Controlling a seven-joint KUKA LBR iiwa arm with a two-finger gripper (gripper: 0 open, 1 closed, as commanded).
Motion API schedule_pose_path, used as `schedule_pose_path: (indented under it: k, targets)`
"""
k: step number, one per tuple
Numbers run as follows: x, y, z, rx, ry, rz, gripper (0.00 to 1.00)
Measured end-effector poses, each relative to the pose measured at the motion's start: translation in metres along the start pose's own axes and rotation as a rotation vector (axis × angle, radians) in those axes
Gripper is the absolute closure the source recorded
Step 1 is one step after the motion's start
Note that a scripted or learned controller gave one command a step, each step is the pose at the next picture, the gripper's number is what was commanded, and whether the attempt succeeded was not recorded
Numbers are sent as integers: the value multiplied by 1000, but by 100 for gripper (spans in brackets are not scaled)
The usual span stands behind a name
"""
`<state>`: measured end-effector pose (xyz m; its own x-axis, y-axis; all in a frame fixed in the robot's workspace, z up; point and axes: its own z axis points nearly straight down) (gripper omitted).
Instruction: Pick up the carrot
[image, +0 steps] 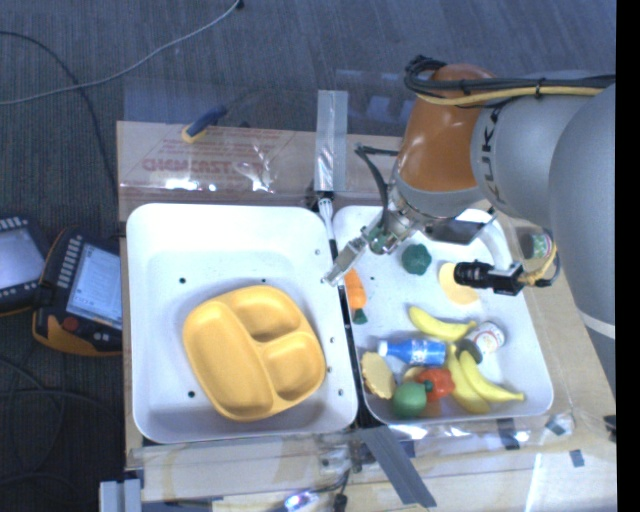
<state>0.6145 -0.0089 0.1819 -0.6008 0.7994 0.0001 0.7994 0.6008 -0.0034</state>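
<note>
The carrot (353, 291) is small and orange with a green stub at its near end. It lies along the left wall of the right bin (535, 345). My gripper (342, 266) reaches down from the orange-banded wrist (438, 140) and slants toward the rim between the two bins. Its tip hangs just above and to the far side of the carrot's orange end. Nothing shows between gripper and carrot, and the carrot rests on the bin floor.
The right bin also holds a green ball (417, 259), a pale yellow disc (458, 286), two bananas (440, 323) (478, 386), a blue bottle (412, 351), a red item (436, 383), a green fruit (408, 399) and a bread piece (377, 375). A yellow divided plate (255, 348) sits in the left bin (160, 250).
</note>
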Motion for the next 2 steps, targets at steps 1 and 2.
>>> schedule_pose_path:
  k: [1, 2]
  targets:
    - [15, -28, 0, -1, 0, -109, 0]
    - [-23, -46, 22, -3, 2, -110, 0]
